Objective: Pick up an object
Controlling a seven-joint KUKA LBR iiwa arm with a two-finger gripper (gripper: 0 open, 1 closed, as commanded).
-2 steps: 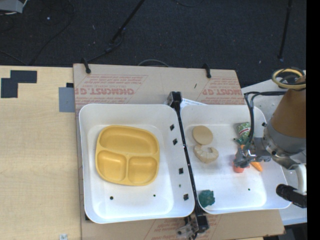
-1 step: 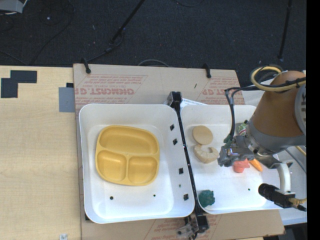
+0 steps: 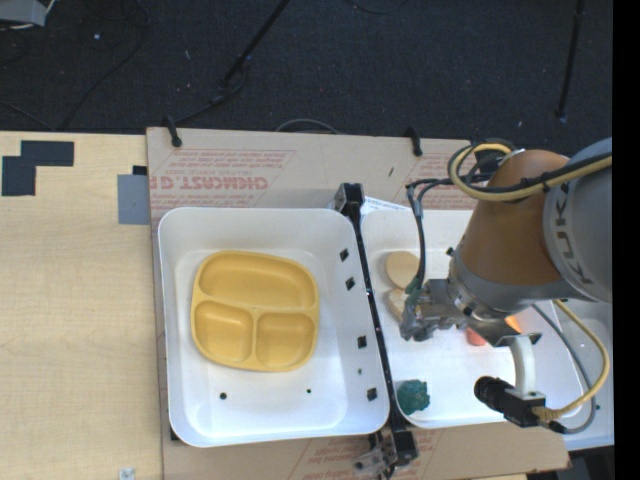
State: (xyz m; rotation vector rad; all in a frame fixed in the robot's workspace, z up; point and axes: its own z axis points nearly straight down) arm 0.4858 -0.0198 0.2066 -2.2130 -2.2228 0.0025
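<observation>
Wood-coloured bench, cardboard sheet laid over it, two white bins on the cardboard.

Grey arm reaches in from the right, its orange band over the right bin. It hides much of that bin's middle and far side.

Left bin: one yellow plate with three compartments, lying flat near the centre, well apart from the arm. Nothing else to pick there.

Right bin, three small things in sight:
- cream disc, flat on the floor near the divider, just beside the gripper on its far side; whether it touches cannot be made out
- green lump at the near corner by the divider, apart from the gripper
- orange piece, mostly covered by the wrist, only an edge showing

Gripper sits low in the right bin, between the cream disc and the green lump and closer to the disc. Whether it is open or closed cannot be told from this angle, and nothing shows as held in it.

Progress, as a judgement: the approach looks done, since the tool is down among the objects. The grasp is unconfirmed. No object is seen off the bin floor, so the lift is left to do. The likeliest target is the cream disc or the orange piece, given how near they are.
</observation>
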